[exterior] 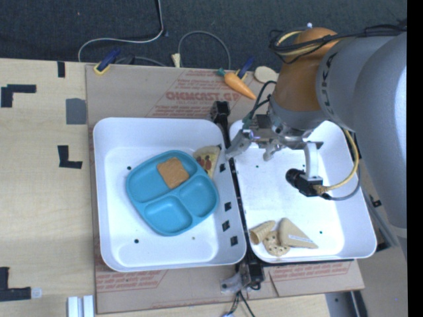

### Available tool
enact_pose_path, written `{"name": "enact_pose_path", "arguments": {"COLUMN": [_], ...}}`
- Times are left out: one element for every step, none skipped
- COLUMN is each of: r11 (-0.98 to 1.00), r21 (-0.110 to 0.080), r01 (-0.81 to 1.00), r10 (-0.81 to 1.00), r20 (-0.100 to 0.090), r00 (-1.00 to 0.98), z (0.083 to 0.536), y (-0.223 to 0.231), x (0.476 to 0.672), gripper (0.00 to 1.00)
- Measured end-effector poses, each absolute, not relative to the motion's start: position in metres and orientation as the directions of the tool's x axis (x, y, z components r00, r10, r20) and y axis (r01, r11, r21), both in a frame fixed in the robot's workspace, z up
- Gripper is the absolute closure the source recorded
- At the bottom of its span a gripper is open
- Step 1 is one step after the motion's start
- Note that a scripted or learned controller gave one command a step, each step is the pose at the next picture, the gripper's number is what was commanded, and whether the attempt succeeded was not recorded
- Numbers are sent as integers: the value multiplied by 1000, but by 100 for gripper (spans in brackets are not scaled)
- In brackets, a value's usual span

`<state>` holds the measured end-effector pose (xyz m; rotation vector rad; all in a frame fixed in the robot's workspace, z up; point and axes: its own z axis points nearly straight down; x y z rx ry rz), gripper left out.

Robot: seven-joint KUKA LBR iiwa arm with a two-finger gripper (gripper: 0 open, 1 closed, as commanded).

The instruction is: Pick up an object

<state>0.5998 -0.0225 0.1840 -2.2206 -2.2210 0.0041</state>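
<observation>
In the left bin lies a blue divided plate with a brown toast-like square in its upper compartment. A small yellowish food piece rests against that bin's right wall. Tan pieces, among them a cone and a biscuit-like piece, lie at the front of the right bin. My gripper hangs over the upper left of the right bin, close to the divider. It is open, with one finger reaching toward the divider and nothing between the fingers.
An orange carrot and a pale rounded item lie on the cardboard behind the bins. The big grey arm covers the right bin's upper right. A black fitting with a yellow cable hangs over that bin's middle.
</observation>
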Motion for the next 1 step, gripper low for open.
{"name": "enact_pose_path", "arguments": {"r11": [4], "r21": [3], "r01": [1000], "r10": [1000], "r20": [0], "r00": [-4], "z": [184], "y": [-11], "x": [665], "gripper": [0]}}
